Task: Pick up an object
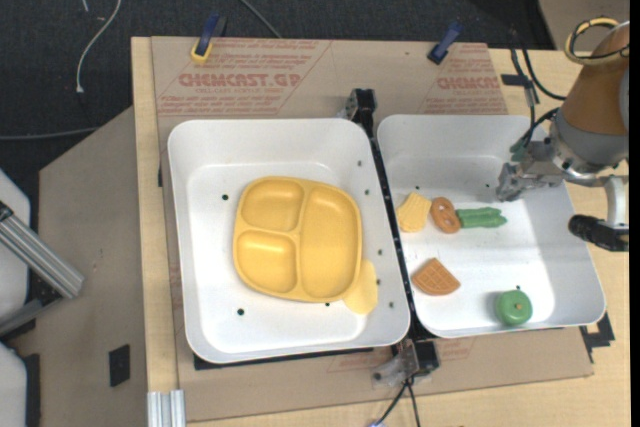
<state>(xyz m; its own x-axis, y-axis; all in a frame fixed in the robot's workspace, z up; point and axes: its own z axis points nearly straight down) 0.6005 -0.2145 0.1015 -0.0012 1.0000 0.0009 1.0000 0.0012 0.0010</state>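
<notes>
- The left bin [190, 245] holds a big yellow tray [297, 237] with three parts. The tray lies flat in the middle of the bin.
- A small yellow piece [362, 291] peeks out by the tray's lower right corner, touching it.
- The right bin [560, 255] holds five small toys.
- A green stick [482, 217] lies flat near the middle of this bin.
- An orange ring [445, 215] lies at the stick's left end, touching it.
- A pale yellow wedge [413, 212] sits just left of the ring, close to the bin's left wall.
- An orange wafer [436, 277] lies below the wedge, apart from it.
- A green round toy [515, 307] sits near the front right corner, well apart from the rest.
- The arm [598, 110] comes in from the right, over the right bin's far side.
- The gripper [512, 177] points down and left, just above the stick's right end. I cannot tell if it is open or closed, and no toy shows in it.
</notes>
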